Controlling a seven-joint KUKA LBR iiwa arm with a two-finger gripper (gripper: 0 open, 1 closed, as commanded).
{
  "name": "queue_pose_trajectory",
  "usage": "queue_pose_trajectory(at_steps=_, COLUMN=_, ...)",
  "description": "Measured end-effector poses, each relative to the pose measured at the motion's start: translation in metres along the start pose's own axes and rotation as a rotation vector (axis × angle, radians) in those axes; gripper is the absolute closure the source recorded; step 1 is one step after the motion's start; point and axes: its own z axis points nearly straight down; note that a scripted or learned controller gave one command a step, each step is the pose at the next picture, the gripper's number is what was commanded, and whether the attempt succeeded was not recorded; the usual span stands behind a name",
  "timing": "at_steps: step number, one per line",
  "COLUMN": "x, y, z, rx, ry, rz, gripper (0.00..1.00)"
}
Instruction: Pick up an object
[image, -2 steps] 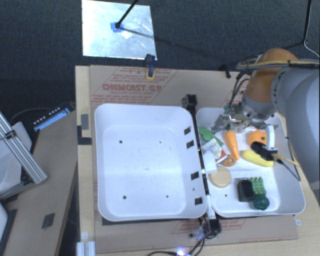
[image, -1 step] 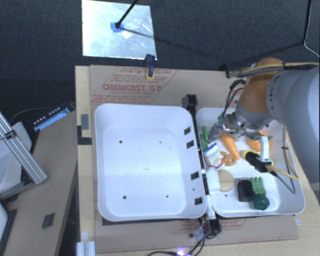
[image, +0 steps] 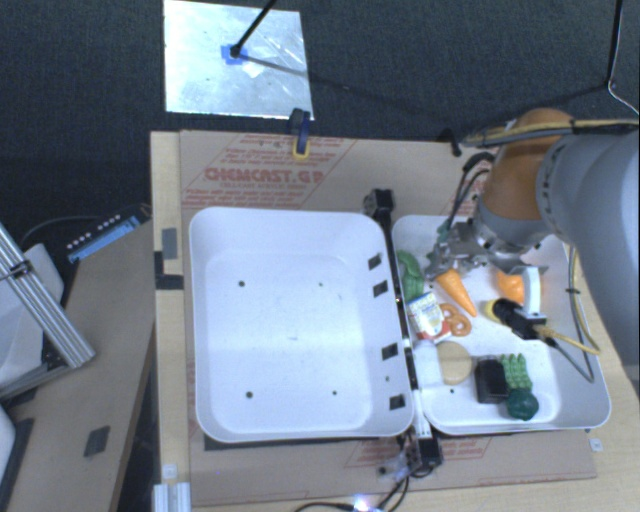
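Clutter fills the right bin (image: 585, 400): an orange carrot (image: 457, 287) near its middle, a green pod (image: 410, 270) by the left wall, a small packet (image: 426, 315), a pale round disc (image: 454, 362), a black block (image: 490, 380) and a green toy (image: 518, 385). The gripper (image: 452, 258) hangs just above the carrot's thick end, and whether anything is in its grasp cannot be told from this angle. The carrot looks like light, stiff, smooth plastic, probably slippery; pinching across its thicker half seems safest, since the taper could squirt out. The left bin (image: 290, 330) lies alongside.
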Motion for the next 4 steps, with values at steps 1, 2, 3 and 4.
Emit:
queue_pose_trajectory(at_steps=1, x=0.009, y=-0.022, z=0.012, rx=0.004, ry=0.001, rz=0.002, gripper=1.00)
queue_pose_trajectory(at_steps=2, x=-0.006, y=-0.060, z=-0.028, rx=0.006, ry=0.002, rz=0.003, gripper=1.00)
queue_pose_trajectory(at_steps=3, x=0.034, y=-0.006, z=-0.092, rx=-0.004, ry=0.001, rz=-0.006, gripper=1.00)
queue_pose_trajectory(at_steps=4, x=0.095, y=-0.012, z=-0.088, rx=0.004, ry=0.003, rz=-0.006, gripper=1.00)
